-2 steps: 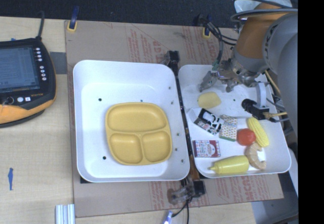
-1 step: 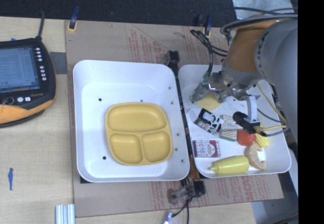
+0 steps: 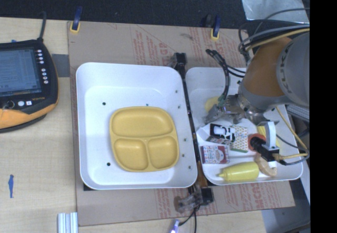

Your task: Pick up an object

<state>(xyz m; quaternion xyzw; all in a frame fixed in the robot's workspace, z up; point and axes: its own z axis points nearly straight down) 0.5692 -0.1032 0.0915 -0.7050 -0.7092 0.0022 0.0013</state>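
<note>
My gripper (image 3: 224, 110) hangs low over the back half of the right bin (image 3: 198, 84), with the grey and orange arm reaching in from the right. Just in front of it lie a black-and-white item (image 3: 221, 132) and a green-dotted card (image 3: 240, 139). A small yellow object (image 3: 211, 103) shows at the gripper's left. Nearer the front lie a red-and-white packet (image 3: 215, 154), a yellow mustard bottle (image 3: 239, 172) and a tan piece (image 3: 266, 167). Nothing can be seen held in the gripper.
The left bin (image 3: 89, 121) holds a yellow divided plate (image 3: 143, 138). An orange and black control pendant (image 3: 23, 82) rests on the bench at the far left. Clamps (image 3: 76, 20) pin the cardboard sheet under both bins.
</note>
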